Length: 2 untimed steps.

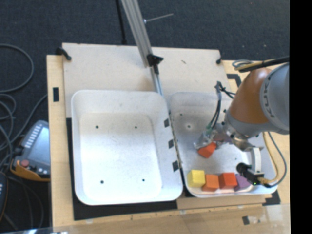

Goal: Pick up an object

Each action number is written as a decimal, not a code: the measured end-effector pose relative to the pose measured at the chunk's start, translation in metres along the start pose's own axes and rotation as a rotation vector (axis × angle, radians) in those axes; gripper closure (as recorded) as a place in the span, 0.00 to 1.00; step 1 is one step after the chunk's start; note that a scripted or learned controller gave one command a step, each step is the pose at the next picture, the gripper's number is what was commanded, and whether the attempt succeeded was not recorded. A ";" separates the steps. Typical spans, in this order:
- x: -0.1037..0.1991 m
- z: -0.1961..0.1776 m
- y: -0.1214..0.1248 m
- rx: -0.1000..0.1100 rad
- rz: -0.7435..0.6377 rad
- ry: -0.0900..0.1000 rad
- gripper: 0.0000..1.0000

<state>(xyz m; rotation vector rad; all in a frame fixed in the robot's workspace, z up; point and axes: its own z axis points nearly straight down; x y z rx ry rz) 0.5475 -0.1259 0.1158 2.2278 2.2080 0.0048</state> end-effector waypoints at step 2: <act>0.140 -0.081 -0.009 0.005 -0.017 0.001 1.00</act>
